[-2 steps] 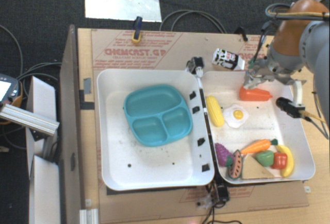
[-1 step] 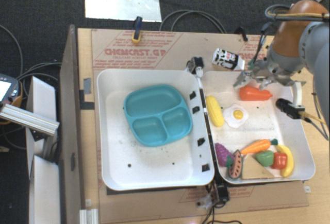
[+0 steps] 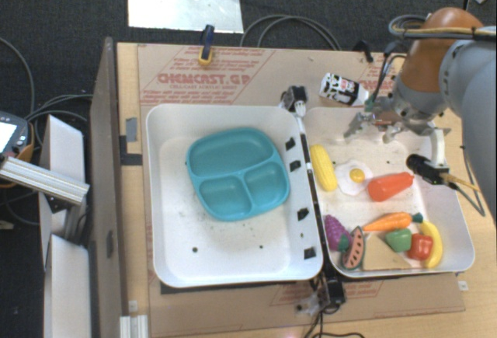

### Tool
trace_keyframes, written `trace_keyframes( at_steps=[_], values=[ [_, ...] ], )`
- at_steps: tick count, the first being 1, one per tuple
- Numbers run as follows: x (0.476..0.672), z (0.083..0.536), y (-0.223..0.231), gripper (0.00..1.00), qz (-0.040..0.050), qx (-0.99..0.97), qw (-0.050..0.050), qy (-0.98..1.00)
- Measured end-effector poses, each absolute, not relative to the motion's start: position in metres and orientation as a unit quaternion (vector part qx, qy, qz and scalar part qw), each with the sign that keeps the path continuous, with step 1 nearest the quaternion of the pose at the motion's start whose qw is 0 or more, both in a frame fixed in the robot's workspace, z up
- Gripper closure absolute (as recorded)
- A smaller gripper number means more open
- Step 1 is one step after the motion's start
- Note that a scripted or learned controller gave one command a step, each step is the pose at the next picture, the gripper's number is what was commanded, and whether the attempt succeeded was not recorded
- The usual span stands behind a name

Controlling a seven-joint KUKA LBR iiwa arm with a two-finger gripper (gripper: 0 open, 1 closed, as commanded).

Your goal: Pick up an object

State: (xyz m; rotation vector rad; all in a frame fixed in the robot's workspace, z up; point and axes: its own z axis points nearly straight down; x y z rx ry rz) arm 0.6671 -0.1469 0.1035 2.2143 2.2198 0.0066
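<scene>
The jaws stand apart and empty on the two-finger gripper (image 3: 376, 127) at the right white bin's (image 3: 464, 249) far end; the nearest object, a fried-egg toy (image 3: 353, 176), lies at 7 o'clock.

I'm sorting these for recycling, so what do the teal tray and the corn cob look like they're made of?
The teal tray looks like moulded plastic with a matte finish: one even colour, rounded compartments. The corn cob looks like glossy toy plastic: flat yellow with a soft sheen. Neither can be confirmed by look alone.
</scene>
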Motion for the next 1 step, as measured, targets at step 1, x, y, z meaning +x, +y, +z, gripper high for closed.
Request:
trace_keyframes(
  at_steps=[1],
  values=[
    [0.6353,0.2313,-0.1802,0.0,0.0031,0.707,0.007,0.707]
  ],
)
